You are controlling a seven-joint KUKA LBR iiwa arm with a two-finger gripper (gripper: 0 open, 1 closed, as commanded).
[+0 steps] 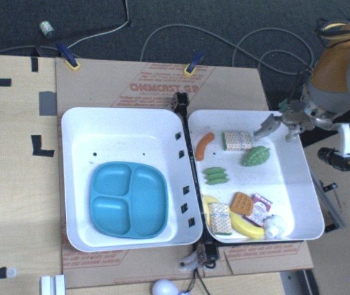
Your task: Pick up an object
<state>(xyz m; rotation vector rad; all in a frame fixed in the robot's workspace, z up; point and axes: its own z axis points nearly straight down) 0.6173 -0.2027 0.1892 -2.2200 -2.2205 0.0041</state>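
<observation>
Two white bins (76, 165) sit side by side so the open, empty gripper (281, 129) can grab the green grapes (256, 156) just below it.

My bench (15, 165) was pale wood, marked with short black tape strips (39, 147) and a grey patch (47, 102). A brown cardboard sheet (156, 85) with red printing lay over it, held at its far edge by two blue-and-yellow clamps (69, 59). Beyond the bench the floor was dark carpet (224, 11), crossed by thin pale cables (125, 11), with a small metallic object (45, 27) lying near the left. The light was even and soft.
</observation>
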